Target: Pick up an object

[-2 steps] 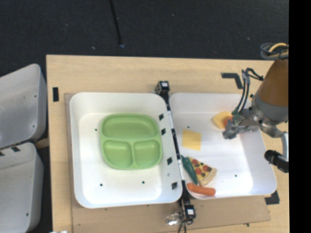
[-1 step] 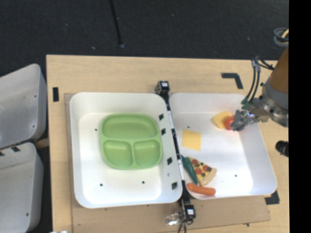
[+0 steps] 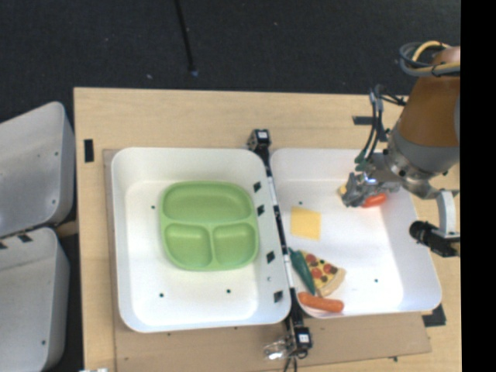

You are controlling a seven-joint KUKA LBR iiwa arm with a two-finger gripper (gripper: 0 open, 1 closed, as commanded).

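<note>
Reaching in from the right, the arm [image 3: 430, 122] hangs over the right bin [image 3: 403, 285].

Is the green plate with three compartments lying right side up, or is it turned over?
Right side up. The green plate lies flat in the left bin, its three hollows facing the camera.

Grey arm [image 3: 422, 149] — orange band [image 3: 430, 111], black cables [image 3: 377, 122] alongside.

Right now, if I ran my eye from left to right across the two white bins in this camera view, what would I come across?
Green divided plate in the left bin → yellow cheese slice in the right bin → gripper, low over an orange-red item near that bin's back right. The pizza slice, green-handled item and sausage by the divider overlap the cheese's span, so I left them out.
</note>
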